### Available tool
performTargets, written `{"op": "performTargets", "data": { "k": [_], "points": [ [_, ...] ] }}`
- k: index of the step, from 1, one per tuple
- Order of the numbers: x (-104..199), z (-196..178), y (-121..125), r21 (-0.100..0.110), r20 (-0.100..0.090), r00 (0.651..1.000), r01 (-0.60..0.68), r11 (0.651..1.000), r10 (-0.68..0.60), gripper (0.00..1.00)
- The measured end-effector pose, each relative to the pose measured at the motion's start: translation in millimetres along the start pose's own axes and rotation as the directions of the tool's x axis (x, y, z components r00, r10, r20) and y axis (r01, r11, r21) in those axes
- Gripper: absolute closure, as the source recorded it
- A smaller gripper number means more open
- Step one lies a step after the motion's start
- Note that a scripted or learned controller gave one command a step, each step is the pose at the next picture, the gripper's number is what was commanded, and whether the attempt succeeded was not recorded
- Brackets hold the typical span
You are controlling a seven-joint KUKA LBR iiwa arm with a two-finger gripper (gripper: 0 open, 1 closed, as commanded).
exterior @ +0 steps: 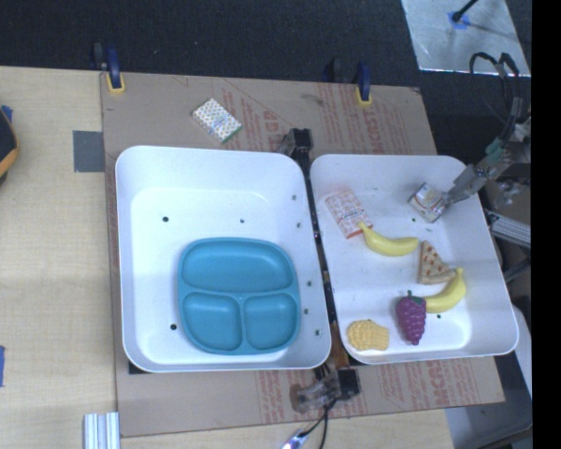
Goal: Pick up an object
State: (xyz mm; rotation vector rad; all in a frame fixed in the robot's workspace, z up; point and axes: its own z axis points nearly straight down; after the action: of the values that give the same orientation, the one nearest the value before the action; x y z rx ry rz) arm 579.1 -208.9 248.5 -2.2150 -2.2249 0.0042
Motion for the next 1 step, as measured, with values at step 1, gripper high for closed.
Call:
{"op": "performTargets", "data": {
  "k": [1],
  "points": [
    [7.1,154.4,-41.9,0.002,-0.001,1.000,0.001,1.000,-0.001,0.00]
  ]
}}
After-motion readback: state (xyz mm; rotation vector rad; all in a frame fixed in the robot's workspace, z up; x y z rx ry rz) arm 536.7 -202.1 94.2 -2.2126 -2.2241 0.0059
